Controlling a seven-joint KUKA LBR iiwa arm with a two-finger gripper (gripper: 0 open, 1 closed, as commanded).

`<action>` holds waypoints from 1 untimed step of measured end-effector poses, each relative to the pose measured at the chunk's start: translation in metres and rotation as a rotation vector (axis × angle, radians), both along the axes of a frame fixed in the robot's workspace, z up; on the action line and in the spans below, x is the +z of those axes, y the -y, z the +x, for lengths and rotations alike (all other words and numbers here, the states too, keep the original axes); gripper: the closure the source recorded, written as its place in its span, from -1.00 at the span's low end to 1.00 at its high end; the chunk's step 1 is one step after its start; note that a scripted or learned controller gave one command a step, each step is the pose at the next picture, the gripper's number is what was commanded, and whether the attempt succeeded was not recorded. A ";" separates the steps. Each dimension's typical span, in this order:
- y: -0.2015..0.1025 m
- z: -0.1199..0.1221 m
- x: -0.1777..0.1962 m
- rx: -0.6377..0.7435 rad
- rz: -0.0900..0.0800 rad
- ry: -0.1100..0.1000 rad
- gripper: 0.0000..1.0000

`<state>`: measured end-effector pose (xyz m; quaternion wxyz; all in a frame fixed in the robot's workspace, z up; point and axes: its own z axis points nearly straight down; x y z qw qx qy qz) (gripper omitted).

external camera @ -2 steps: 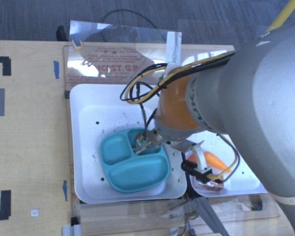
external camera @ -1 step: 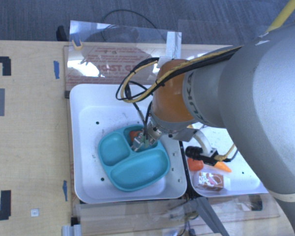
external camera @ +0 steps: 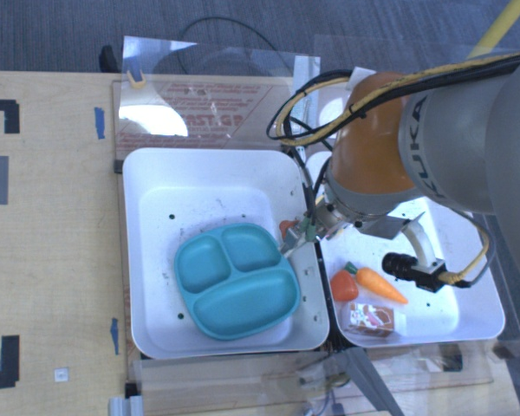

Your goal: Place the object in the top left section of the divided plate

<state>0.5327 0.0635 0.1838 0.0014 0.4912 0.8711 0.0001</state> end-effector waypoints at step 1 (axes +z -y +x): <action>0.024 -0.014 -0.002 0.213 0.001 -0.009 1.00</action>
